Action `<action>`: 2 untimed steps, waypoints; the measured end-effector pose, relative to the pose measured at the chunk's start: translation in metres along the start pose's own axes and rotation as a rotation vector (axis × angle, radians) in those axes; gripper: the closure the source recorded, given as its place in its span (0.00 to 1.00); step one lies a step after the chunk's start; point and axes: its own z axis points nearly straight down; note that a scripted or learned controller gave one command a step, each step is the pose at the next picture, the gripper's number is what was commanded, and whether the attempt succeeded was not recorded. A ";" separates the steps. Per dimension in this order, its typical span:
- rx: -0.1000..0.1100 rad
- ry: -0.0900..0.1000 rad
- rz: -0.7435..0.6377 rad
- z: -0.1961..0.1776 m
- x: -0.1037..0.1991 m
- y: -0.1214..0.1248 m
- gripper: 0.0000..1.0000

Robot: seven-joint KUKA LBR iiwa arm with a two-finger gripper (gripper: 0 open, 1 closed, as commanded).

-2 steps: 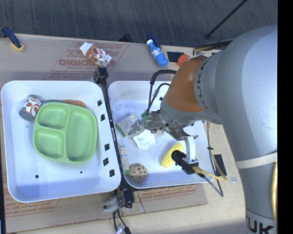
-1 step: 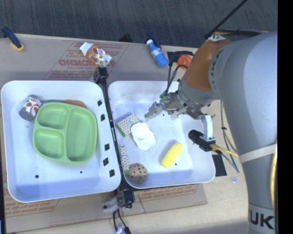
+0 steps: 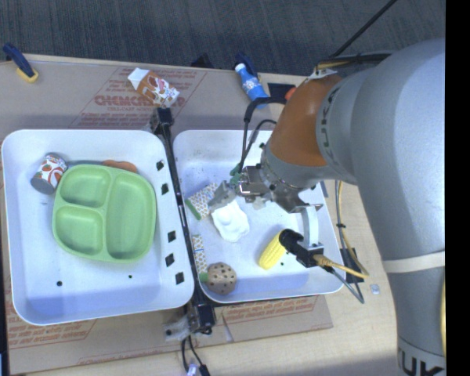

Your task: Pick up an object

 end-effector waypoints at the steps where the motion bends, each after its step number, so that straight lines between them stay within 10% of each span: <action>1: 0.003 0.000 0.002 0.054 -0.016 -0.080 0.00; 2: 0.002 0.000 -0.005 0.044 -0.015 -0.079 1.00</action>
